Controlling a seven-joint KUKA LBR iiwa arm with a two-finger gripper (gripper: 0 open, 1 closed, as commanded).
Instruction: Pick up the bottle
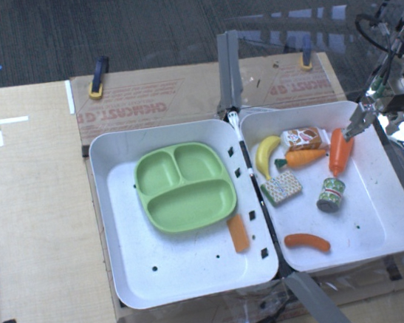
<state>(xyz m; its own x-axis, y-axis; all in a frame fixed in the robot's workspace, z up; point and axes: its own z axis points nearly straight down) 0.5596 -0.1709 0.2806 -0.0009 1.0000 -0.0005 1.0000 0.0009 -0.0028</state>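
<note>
**Bottle in right bin, gripper at the bin's far right rim**

Over the right bin's [396,189] far right corner, the gripper [364,121] sits at the end of the arm coming in from the right side. Its thin dark fingers point down and left toward the top of the bottle [338,151]. Whether the fingers are parted or closed cannot be told at this size, and whether they touch the bottle cannot be told either; nothing is seen clearly between them.

Bottle: orange-red, lying tilted in the right bin's upper right part, top end toward the gripper, lower end toward the can [331,195]. Just left of it lies the carrot [305,157], orange with a green end, and above the carrot a white and orange packet [304,137].

Other items in right bin:
- banana [265,155], yellow, near the divider, upper left.
- sponge-like block [282,187], green and speckled, below the banana.
- can, green label, on its side near the bin's middle.
- sausage [307,242], orange-red, near the front wall.

Left bin [114,229]: green divided plate [185,186], three compartments, set toward the back. An orange stick-shaped piece [237,234] lies just beside the plate's front right corner.
</note>
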